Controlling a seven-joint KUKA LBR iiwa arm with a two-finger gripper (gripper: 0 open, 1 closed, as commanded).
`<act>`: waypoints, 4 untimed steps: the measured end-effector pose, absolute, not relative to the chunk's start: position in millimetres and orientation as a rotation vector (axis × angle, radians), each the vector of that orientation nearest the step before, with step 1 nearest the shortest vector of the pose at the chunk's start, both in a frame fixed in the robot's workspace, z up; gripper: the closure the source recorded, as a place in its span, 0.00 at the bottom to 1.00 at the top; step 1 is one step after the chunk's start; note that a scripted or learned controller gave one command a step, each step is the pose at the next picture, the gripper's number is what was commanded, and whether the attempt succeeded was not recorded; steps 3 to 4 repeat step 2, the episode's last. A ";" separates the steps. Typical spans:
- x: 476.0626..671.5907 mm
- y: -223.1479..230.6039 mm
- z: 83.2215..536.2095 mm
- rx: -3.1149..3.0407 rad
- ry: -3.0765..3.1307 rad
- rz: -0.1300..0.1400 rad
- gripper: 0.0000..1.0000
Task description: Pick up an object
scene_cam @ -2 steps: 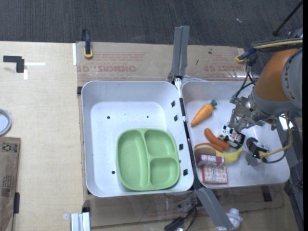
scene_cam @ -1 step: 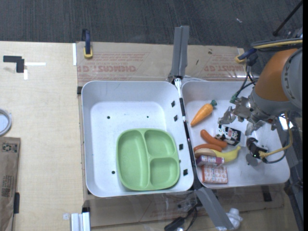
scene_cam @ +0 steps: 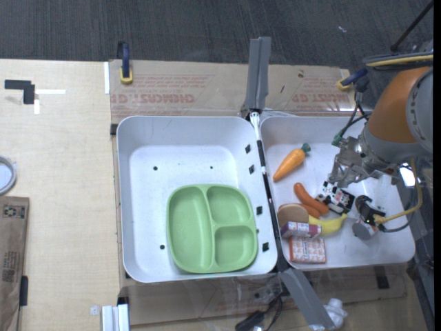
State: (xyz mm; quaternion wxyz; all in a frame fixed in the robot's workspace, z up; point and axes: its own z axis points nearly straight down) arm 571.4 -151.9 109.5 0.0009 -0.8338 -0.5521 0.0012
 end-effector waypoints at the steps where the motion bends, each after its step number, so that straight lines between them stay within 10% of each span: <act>1: 563.7 -153.8 159.3 -2.594 -1.770 0.004 1.00; 2: 578.1 -114.8 113.8 -2.512 -1.936 -0.039 1.00; 4: 578.1 -114.8 113.8 -2.512 -1.936 -0.039 1.00</act>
